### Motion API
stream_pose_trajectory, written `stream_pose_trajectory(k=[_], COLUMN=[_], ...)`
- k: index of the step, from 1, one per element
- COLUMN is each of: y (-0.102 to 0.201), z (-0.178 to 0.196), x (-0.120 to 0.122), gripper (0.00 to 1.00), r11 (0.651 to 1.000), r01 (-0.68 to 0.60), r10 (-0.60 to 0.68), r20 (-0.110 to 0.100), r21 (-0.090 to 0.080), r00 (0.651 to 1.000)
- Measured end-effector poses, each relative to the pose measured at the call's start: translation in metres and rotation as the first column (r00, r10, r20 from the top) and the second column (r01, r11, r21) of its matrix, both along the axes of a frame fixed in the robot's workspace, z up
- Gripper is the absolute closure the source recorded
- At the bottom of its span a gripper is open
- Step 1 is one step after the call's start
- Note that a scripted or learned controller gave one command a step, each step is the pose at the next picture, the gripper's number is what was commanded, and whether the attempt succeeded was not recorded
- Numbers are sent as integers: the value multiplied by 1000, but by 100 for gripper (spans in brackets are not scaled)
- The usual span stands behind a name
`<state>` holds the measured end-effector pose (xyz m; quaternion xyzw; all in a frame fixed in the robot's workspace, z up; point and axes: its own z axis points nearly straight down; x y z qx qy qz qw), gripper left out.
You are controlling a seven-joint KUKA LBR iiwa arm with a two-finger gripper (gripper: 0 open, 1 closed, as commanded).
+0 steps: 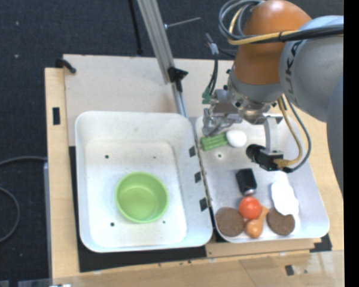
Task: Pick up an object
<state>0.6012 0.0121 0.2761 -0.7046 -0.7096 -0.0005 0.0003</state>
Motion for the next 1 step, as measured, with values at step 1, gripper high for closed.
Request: stream_pose_trajectory(k=[1], y=[40], z=[-15], x=[-7], gripper=[100], r11=[1000], r01=[1], r10=[-1], r20=[-1], r21=[-1], r00=[1000])
